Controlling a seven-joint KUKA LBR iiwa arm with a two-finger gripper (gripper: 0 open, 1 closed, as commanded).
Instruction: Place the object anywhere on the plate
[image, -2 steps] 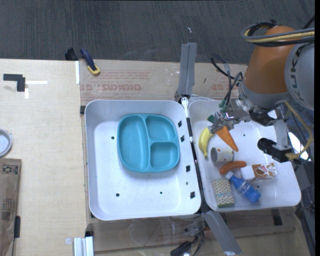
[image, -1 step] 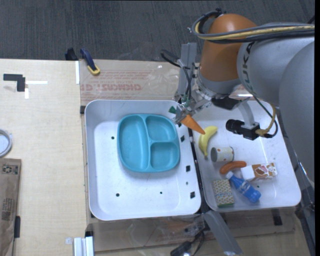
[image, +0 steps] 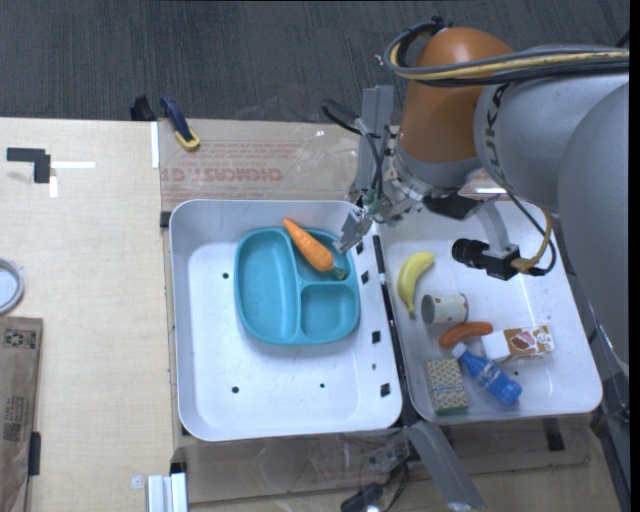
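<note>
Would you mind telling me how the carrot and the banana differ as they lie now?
The carrot is orange; the banana is yellow. The carrot lies on the blue plate's upper right rim in the left bin, right beside the gripper; the banana rests on the right bin's floor. The carrot is straight and tapered, the banana curved. Both are elongated play foods.

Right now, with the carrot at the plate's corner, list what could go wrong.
1. The carrot lies tilted across the far right rim of the blue divided plate, its tip past the rim; it may roll off into the left bin.
2. The gripper sits right beside the carrot's thick end, so moving away could nudge it off.
3. The gripper is close to the wall between the bins and might clip it.
</note>
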